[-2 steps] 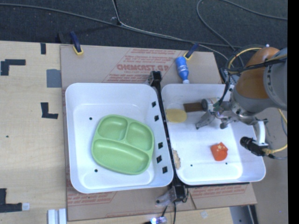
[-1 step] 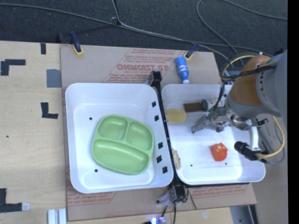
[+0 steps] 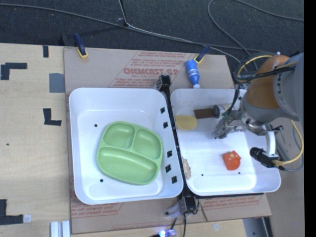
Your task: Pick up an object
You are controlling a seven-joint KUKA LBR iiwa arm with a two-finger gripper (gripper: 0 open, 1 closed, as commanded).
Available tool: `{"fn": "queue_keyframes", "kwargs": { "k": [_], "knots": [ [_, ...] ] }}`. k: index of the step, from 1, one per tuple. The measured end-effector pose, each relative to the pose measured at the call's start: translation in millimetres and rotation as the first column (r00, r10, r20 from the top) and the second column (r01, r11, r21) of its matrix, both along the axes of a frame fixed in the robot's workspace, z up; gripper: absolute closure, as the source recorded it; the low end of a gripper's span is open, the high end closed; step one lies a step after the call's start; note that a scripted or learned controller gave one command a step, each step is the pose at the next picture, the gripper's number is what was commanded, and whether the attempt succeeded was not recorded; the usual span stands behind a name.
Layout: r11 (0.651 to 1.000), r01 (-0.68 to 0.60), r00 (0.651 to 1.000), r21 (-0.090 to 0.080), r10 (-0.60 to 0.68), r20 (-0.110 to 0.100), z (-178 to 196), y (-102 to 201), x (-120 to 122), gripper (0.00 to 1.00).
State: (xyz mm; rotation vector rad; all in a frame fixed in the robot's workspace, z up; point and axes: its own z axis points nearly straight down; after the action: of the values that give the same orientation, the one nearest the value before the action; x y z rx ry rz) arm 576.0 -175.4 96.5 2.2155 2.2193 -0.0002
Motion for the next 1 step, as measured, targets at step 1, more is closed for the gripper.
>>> {"fn": "queue_keyframes", "kwargs": {
  "k": [1],
  "knots": [
    [1.000,0.000,1.000,0.003,0.000,0.000,63.3,1.7,1.3,1.00]
  ]
}}
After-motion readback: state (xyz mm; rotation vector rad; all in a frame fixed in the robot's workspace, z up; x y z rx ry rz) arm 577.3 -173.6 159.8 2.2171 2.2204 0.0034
